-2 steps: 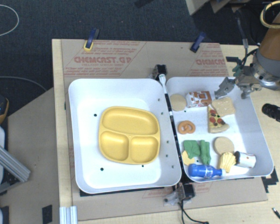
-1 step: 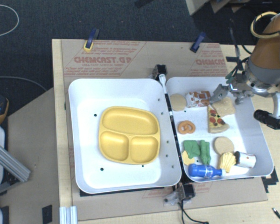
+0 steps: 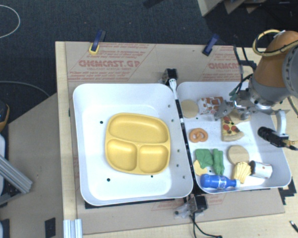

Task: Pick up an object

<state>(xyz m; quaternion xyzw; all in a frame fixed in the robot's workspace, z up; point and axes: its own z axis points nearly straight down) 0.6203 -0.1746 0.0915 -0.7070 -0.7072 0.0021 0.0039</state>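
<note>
Overhead, the pincer (image 3: pixel 232 112), whether apart or together I cannot tell, hangs above a pizza slice (image 3: pixel 231 129); probably light, stiff plastic; grip its side edges.

Faint red "CHEMCAST GP" print repeats across the brown protective sheet (image 3: pixel 114 58) under both bins.

The grey arm with orange band (image 3: pixel 280 63) runs off the right edge; its tool (image 3: pixel 233 108) fingers are too small to tell.
</note>
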